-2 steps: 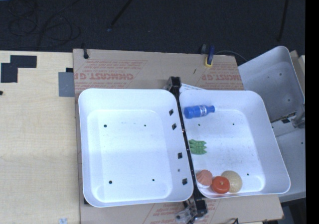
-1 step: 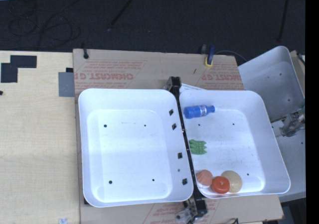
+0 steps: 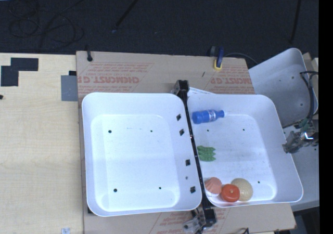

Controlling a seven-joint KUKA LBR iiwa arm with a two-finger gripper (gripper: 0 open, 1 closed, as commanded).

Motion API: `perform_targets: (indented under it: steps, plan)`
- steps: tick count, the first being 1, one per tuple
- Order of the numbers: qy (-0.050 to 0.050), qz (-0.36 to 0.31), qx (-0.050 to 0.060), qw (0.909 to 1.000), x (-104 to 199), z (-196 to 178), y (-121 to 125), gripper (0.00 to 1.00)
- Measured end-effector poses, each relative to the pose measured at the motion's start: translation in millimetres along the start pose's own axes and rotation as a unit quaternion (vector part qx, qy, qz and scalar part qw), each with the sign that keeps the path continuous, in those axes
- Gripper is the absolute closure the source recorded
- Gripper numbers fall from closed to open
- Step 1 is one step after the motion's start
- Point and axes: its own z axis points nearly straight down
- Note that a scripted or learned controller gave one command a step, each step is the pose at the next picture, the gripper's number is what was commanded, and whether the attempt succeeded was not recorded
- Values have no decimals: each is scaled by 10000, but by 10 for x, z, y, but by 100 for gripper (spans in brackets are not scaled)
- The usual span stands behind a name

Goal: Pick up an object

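The right bin (image 3: 270, 124) holds several small objects. A blue bottle (image 3: 207, 116) lies on its side near the far left corner. A green leafy piece (image 3: 206, 153) rests by the left wall. At the near edge a pink piece (image 3: 213, 185), a red round piece (image 3: 230, 193) and a tan round piece (image 3: 242, 189) sit touching one another. My gripper (image 3: 295, 142) hangs just outside the bin's right rim, apart from every object, with the pale grey arm (image 3: 283, 79) behind it.
The left bin (image 3: 88, 139) sits beside the right one, with a black divider strip (image 3: 190, 144) between them. Both stand on a cardboard sheet (image 3: 135, 74) over a light wooden bench (image 3: 36, 150). Cables trail across the dark floor beyond.
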Motion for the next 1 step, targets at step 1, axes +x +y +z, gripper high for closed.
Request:
perform_targets:
  steps: [1]
  plan:
    - [-27, -13, -71, 10000, -7, -794, 10, 100]
